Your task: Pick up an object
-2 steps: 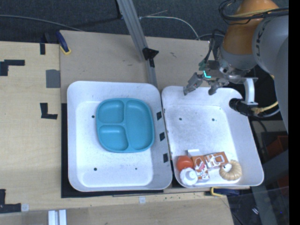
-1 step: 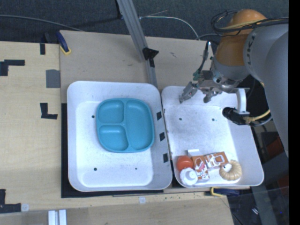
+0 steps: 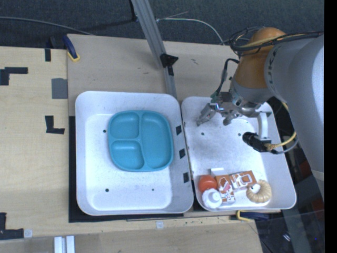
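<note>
Two shallow white bins are seen side by side on the wooden tabletop (image 3: 37,141); the left bin (image 3: 89,157) carries a blue divided plate (image 3: 140,140) lying flat near its centre; the right bin (image 3: 231,152) holds a small cluster at its 6 o'clock edge. In that cluster an orange-and-white bottle (image 3: 209,191) is placed at 9 o'clock, a red-and-white printed packet (image 3: 235,184) is laid in the middle, touching the bottle, and a tan ring-shaped pastry (image 3: 259,191) is set at 3 o'clock, just beside the packet. The claw (image 3: 215,116) is positioned over the right bin's 12 o'clock part, well apart from the cluster; its two fingers are spread wide, and nothing is gripped between them. The grey arm (image 3: 300,83) is extended in from 3 o'clock.
</note>
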Tool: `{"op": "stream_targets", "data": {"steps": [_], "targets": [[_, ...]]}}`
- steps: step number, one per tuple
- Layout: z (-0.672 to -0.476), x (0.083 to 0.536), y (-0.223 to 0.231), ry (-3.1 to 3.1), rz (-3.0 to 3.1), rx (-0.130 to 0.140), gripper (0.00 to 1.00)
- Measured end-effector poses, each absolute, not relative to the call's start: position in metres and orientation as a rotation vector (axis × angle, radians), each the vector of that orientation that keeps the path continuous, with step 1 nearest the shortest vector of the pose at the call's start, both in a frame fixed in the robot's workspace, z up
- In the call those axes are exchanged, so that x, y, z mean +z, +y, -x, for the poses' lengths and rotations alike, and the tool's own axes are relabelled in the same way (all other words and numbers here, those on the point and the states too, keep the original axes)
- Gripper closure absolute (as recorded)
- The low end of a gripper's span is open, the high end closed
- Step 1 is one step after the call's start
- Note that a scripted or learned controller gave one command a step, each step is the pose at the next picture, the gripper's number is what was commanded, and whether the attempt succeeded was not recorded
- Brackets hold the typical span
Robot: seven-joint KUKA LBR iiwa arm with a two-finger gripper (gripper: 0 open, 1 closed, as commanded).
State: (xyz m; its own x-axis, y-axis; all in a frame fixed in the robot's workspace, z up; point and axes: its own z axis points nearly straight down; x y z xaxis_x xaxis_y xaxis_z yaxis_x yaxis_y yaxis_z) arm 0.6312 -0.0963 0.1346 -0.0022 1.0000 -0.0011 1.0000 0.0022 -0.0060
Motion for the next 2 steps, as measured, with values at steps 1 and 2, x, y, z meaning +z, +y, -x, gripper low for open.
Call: {"op": "stream_targets", "data": {"steps": [1, 2], "targets": [[-0.631, 0.086, -0.096, -2.224, 2.219, 0.005, 0.0], [-0.631, 0.098, -0.095, -2.225, 2.216, 0.003, 1.0]]}}
